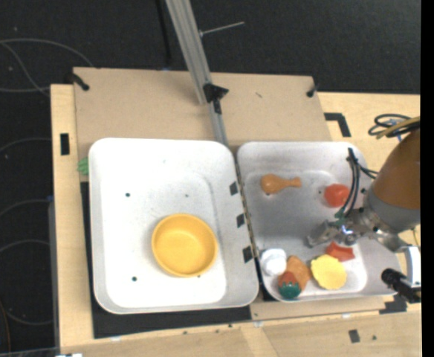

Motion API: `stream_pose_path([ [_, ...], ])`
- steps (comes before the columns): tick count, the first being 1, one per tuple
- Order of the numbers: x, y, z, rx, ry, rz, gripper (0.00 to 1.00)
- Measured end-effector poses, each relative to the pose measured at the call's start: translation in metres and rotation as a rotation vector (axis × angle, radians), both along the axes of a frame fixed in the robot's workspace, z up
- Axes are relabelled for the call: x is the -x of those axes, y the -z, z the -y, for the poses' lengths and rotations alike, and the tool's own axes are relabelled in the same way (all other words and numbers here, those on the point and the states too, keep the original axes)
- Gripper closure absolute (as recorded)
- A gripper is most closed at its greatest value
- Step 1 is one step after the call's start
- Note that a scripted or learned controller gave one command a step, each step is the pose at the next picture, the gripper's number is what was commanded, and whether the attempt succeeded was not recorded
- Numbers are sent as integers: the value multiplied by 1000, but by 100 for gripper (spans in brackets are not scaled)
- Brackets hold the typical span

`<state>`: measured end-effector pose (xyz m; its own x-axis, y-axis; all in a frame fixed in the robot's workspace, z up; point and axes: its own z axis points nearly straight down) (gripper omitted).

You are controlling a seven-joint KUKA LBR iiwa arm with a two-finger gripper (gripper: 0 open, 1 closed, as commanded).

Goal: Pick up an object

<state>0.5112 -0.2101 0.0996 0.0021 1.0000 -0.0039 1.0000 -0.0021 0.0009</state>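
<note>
The gripper (334,233), its opening impossible to judge, hangs low at the frame's right, just above a small red plastic piece (341,252); approach step, descent and closing seemingly next.

bowl (183,244) in left bin (128,169), toys in right bin (291,158)

The yellow bowl (184,244) looks like smooth plastic, a bit shiny. It sits at about 5 o'clock in the left bin (128,169), which is white plastic with a dull, matt face. The right bin (291,158) is white too, but rubbed grey and scuffed. The bench (150,103) looks like flat brown board, not shiny. A silver metal bar (191,39) at 12 o'clock looks smooth.
</note>
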Motion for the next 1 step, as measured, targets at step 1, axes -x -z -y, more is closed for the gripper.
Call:
stream_pose_path([
  [1,-1,-12,0,-2,4,4,100],
])
